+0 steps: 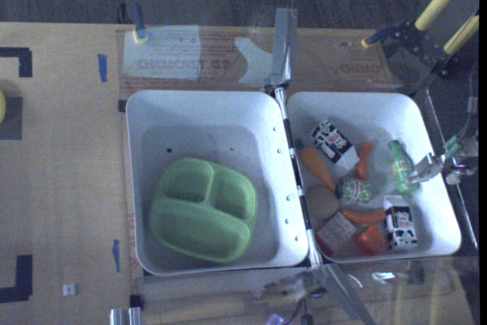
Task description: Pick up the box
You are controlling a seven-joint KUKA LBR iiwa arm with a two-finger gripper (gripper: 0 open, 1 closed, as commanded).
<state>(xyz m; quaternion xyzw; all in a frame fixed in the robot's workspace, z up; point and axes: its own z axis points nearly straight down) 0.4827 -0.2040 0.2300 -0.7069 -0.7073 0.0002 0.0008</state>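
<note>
Nearest, a small black-and-white patterned carton box (401,228) stands in the right white bin's (426,118) front right corner, beside a red pepper (370,239), its long axis roughly upright. Another such box (332,139) lies aslant farther back. Gripper (426,167) at the bin's right edge; its state I cannot tell

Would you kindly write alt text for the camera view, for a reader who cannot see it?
Two white bins sit side by side: the left bin holds a green divided plate; the right bin holds carrots, a green bottle, a can and cow-patterned boxes. The gripper is at the right bin's right rim, beside the bottle.
</note>
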